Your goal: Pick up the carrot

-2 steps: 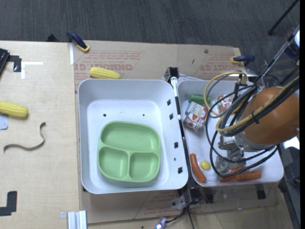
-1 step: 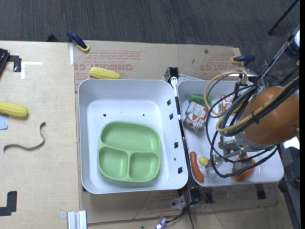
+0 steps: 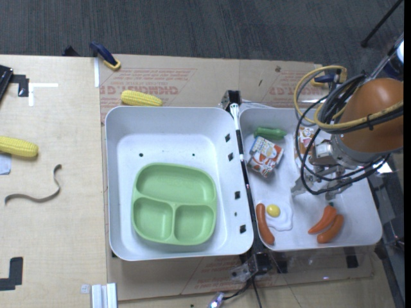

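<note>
The counter (image 3: 51, 236) spreads out to the left of the gripper (image 3: 316, 186) and carries two white bins side by side. The left bin (image 3: 122, 236) lies well away from the gripper and holds a green divided plate (image 3: 174, 203), probably set there as a drop-off spot. The right bin (image 3: 366, 230) lies directly under the arm (image 3: 376, 117), whose orange band sits above the wrist among looping cables.

The gripper hangs low over the middle of the right bin; whether it is apart or together cannot be told, since cables and the wrist hide its tip. No object is visible in it.

The carrot (image 3: 326, 224) lies just below and slightly right of the gripper, near the bin's front edge, apparently two orange pieces touching side by side. Judging from this, the gripper is close to the target but not yet on it.

To the gripper's left sit a snack packet (image 3: 264, 155), a green pepper (image 3: 270, 133) beyond it, and lower down a fried egg (image 3: 277, 214) touching a sausage (image 3: 264, 223). Far to the left, two corn cobs (image 3: 140, 98) rest outside the bins.
</note>
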Tool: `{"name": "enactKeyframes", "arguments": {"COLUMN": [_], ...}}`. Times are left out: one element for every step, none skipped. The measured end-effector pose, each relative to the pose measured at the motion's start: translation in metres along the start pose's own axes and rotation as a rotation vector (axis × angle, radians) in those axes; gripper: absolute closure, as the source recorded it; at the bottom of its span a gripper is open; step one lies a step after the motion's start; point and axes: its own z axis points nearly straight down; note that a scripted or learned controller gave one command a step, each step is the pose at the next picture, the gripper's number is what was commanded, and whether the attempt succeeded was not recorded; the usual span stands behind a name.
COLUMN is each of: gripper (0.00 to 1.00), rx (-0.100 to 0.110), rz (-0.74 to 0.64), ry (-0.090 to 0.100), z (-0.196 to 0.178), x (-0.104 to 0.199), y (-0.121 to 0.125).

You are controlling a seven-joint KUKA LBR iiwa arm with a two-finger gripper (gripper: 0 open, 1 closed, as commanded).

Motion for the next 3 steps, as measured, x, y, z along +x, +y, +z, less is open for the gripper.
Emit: {"name": "enactKeyframes", "arguments": {"gripper": [0.00,0.00,0.00], "rx": [-0.004,-0.003,-0.001], "rz": [-0.123,-0.046,-0.007], "ry": [0.001,0.001,0.002], "z": [-0.006,0.001,0.001], "x": [-0.026,-0.056,-0.007], "y": [0.082,0.086,0.076]}}
